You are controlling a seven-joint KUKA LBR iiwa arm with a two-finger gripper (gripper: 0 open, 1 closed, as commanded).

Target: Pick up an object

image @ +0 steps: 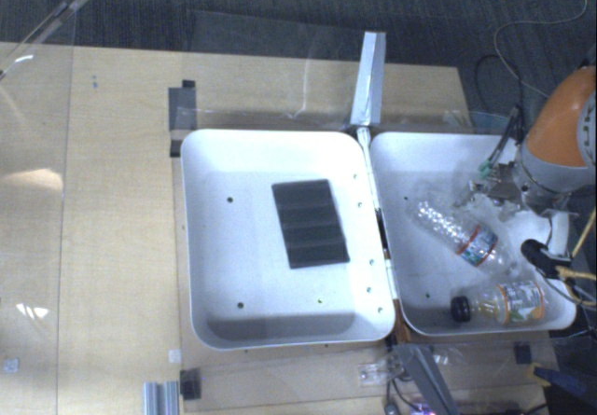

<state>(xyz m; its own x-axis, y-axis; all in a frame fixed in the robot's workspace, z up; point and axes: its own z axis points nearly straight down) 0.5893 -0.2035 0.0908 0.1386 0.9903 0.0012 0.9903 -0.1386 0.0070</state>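
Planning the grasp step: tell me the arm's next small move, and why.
Probably a short descent onto the crinkled clear bottle in the right bin. The gripper sits just beside that bottle's upper end, nearer than the bottle with the black cap at the bin's near edge. The dark ridged block lies in the left bin, farther away.

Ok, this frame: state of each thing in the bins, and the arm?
Dark ribbed pad: lying flat, left bin.
Clear bottle: on its side, mid right bin.
Black-capped bottle: on its side by the near wall.
Arm: over the right bin's far right.
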